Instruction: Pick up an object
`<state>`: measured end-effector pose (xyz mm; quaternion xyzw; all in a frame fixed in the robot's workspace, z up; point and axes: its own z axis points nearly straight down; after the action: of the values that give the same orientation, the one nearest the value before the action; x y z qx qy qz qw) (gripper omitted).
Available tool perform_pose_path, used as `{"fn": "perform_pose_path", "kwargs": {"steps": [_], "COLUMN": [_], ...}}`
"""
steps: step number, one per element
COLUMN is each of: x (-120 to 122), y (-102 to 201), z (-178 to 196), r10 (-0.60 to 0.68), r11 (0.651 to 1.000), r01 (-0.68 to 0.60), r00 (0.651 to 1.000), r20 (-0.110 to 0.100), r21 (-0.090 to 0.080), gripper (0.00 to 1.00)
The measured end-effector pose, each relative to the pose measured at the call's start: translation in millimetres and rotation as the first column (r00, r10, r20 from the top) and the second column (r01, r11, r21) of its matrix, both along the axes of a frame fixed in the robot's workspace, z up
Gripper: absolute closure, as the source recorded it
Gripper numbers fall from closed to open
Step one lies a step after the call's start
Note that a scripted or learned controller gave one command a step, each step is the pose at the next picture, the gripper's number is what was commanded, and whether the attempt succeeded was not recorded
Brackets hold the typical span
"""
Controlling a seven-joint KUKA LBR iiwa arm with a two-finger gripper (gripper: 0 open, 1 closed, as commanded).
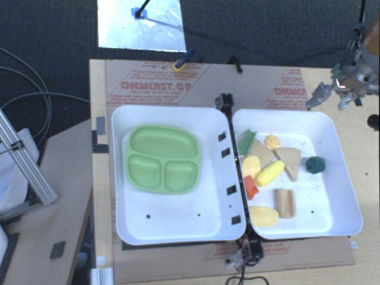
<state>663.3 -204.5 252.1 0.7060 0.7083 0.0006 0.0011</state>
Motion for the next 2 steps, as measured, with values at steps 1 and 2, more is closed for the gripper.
{"fn": "perform_pose_path", "kwargs": {"steps": [1,2], "x": [-99.9,-181.8], "y": [18.8,54.1], "z": [-89.2,-165.5], "r10": [-0.004,-0.003], "r11": [1.0,1.0], "r01": [0.004,0.003], "r00": [1.0,1.0], "r20": [-0.014,-0.015], "r21": [0.005,0.007], "gripper": [0.0,0.0]}}
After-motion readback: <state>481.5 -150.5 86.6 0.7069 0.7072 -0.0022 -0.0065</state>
